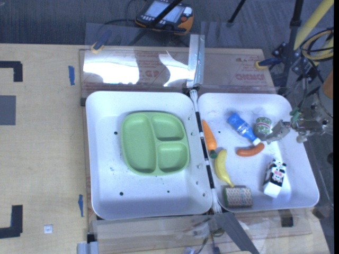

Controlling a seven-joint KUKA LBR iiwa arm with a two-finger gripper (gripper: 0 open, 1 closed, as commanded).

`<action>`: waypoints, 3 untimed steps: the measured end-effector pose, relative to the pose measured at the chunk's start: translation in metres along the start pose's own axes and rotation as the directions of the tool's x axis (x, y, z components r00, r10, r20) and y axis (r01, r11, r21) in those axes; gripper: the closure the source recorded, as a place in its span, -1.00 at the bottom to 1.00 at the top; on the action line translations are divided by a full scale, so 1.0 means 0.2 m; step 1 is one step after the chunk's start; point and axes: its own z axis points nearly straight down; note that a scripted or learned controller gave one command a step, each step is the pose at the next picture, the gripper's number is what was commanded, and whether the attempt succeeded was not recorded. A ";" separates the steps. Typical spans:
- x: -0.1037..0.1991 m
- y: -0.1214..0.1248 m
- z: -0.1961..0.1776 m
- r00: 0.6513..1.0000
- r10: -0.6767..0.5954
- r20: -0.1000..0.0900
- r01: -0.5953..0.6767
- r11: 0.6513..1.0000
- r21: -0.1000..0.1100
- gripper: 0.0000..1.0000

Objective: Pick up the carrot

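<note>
Left bin (100, 157): green divided plate (155, 143). Right bin (304, 165): carrot (209, 135) against left wall, banana (221, 167) just below it, blue bottle (241, 127), tin can (262, 126), sausage (249, 151), black-and-white carton (275, 178), brown sponge (238, 196). Gripper (283, 130) over right rim, well apart from carrot; jaws blurred, state cannot be told.

Wooden bench with two white bins

The pale wooden bench (42, 142) fills the left and middle of the frame, with black square marks and bits of blue tape along its left part. Two shallow white bins sit on it side by side, touching: the left bin (100, 157) at centre, the right bin (302, 163) toward the right edge. A clear plastic sheet (137, 67) lies just above them.
</note>
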 end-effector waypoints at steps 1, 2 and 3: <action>0.00 -0.10 -0.04 0.999 0.048 -0.001 -0.048 0.999 0.000 -1.00; 0.19 -0.11 0.65 0.998 0.067 0.001 -0.067 0.998 -0.002 -1.00; 0.62 -0.03 0.22 1.000 -0.027 0.001 0.027 1.000 -0.001 -1.00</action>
